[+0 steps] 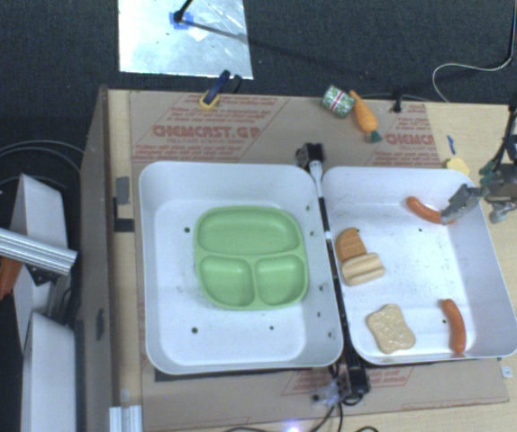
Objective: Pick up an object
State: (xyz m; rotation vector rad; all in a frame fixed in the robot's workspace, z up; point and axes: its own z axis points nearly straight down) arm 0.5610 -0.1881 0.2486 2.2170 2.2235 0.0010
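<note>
Landmark: the right bin (502,322). The gripper (459,205) sits at that bin's upper right corner, arm coming in over its right wall. 1 dark finger points at the end of the upper sausage (423,209), which lies inside the bin close to its top wall. Can't tell if the gripper is released or clenched; nothing is seen clamped in it, so I judge no grasp yet.

Other items in the right bin: bread roll (358,260) w/ a darker piece on its upper end, next to the bin's left wall; cracker-like slab (391,328) near its bottom wall; 2nd sausage (455,326) at its lower right, by the rim. Green divided plate (250,256) is in the bin to the left of the right bin.

Risks, as I read it:
- Upper sausage is thin, round, near a wall: contact at the tip prob. rolls or pushes it away vs. pinching it.
- Gripper close to the rim: could clip the wall on descent.
- Off-centre pinch: sausage may swing out or drop on lift.
</note>
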